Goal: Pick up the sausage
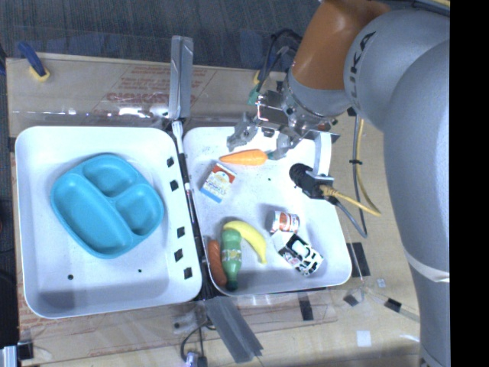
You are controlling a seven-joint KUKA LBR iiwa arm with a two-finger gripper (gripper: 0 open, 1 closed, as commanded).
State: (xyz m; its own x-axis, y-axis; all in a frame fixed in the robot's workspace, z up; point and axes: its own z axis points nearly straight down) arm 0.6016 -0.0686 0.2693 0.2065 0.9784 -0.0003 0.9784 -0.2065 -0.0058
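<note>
Blue divided plate (107, 203), orange carrot (244, 157), yellow banana (250, 235), green bottle (231, 255), reddish-brown sausage (215, 259), white bins (46, 297).

Glossy white plastic bins (46, 297), matt blue plastic tray (107, 205), glossy sausage (215, 260)

1. The arm (405, 121) is big smooth rounded grey casings, pretty chunky, with dark lettering partly visible on the shell near the upper right of the frame.
2. There's an orange band (332, 40) just above the wrist.
3. The gripper (263, 140) is bare metal-looking, with silvery fingers.
4. Cables: yellow ones over the top and down the side, plus black and green-ish wires near the wrist.
</note>
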